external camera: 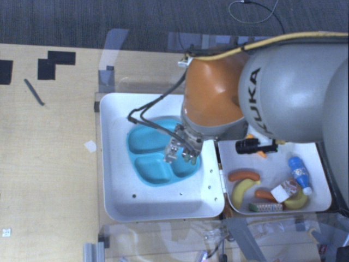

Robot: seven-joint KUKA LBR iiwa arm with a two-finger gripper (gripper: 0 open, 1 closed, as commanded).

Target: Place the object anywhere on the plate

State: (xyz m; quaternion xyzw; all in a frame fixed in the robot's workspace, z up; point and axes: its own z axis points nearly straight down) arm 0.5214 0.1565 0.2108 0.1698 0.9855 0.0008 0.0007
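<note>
The gripper (pixel 182 153) hangs low over the blue plate (pixel 150 154) in the left bin (pixel 112 162), seemingly to drop something, though no object is discernible in it

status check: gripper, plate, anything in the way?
Gripper over blue plate in left bin. Fingers unreadable. Food toys and bottle in right bin.

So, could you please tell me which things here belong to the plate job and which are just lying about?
For the job: blue plate, gripper.
Lying about: bananas, sausage, bottle, white bins.
</note>
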